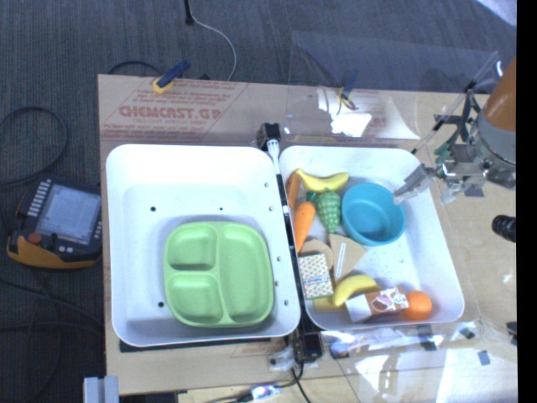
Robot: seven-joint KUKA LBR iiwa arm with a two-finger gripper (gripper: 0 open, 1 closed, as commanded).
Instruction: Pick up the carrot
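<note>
Gripper [417, 183] — a thin grey finger slants down toward the far right rim of the right bin [446, 259], its tip just beside the blue bowl [372, 213]. Whether the fingers are spread or closed cannot be told from this angle; nothing is seen between them. Behind it, metal wrist hardware with cabling, then the orange band of the arm [503, 103] at the right edge of the bench.

Materials: both bins are shallow, smooth white plastic with rounded corners. The blue bowl is round and glossy. The carrot [304, 222] is a tapered orange cone, matte — it lies against the left wall of the right bin, pointing toward the near edge, well apart from the finger, with the bowl and a knobbly green vegetable [330, 210] between them. A curved yellow banana [323, 180] sits at the far left corner of that bin; a second banana [353, 289] lies toward the near edge beside a small patterned box [315, 274], and an orange round fruit [417, 305] sits at the near right corner.

Left bin [134, 225]: a pale green divided plate [220, 274], three compartments, near the near edge.
</note>
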